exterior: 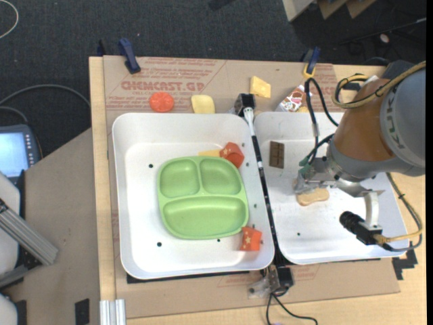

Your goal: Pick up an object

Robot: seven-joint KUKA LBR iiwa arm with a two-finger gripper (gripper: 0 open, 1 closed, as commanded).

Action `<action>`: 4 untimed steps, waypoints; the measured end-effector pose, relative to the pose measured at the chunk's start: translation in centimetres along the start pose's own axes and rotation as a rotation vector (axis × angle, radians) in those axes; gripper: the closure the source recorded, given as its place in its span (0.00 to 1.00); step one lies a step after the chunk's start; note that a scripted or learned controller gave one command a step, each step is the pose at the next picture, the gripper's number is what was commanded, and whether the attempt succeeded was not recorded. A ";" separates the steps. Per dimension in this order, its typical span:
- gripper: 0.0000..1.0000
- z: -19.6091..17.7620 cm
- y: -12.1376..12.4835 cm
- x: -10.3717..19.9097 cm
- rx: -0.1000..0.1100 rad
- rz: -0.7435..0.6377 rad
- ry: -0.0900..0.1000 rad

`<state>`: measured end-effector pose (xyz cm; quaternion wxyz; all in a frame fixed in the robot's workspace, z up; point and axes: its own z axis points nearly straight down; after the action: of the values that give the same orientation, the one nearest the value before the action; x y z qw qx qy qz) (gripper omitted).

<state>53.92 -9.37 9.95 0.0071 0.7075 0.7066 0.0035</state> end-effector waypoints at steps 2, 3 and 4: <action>1.00 -11.6 -0.8 -1.8 0.010 -0.007 0.005; 0.00 -11.3 -0.8 -2.1 0.013 -0.002 0.005; 0.00 2.0 1.5 -0.6 0.011 -0.004 0.002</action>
<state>55.41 -9.97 8.02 0.0029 0.7061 0.7081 0.0003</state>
